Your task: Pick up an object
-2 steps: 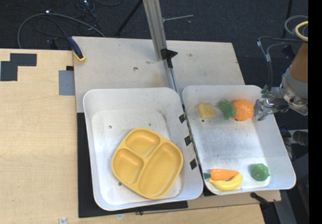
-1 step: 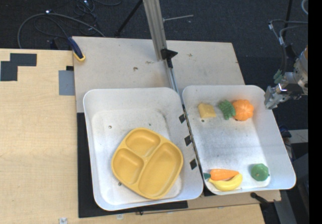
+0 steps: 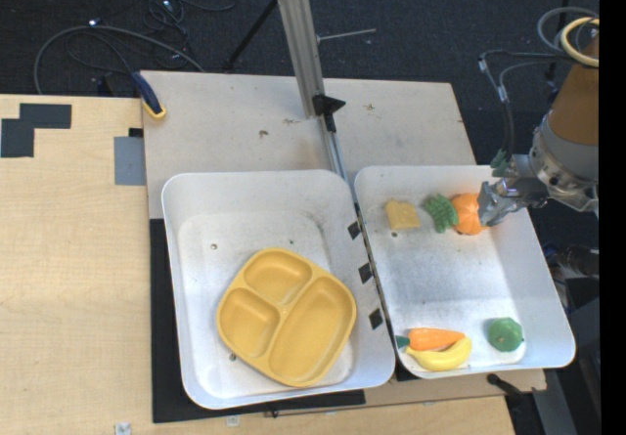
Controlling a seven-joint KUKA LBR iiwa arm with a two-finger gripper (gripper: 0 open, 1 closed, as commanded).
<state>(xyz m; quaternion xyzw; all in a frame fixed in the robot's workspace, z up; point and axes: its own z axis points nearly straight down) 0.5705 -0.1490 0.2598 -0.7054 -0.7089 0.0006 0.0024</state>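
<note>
Just inside the right bin (image 3: 548, 257) wall, the fingers (image 3: 492, 200) meet the orange toy (image 3: 467, 214).

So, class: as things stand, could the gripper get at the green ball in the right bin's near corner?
Probably yes. The green ball sits apart from the banana, nothing covers it, and the gripper hangs over the same bin.

My pincer (image 3: 492, 200) covers the orange fruit's (image 3: 467, 214) right side — I can't tell its finger state — and the arm (image 3: 572, 120) runs off frame right.
</note>
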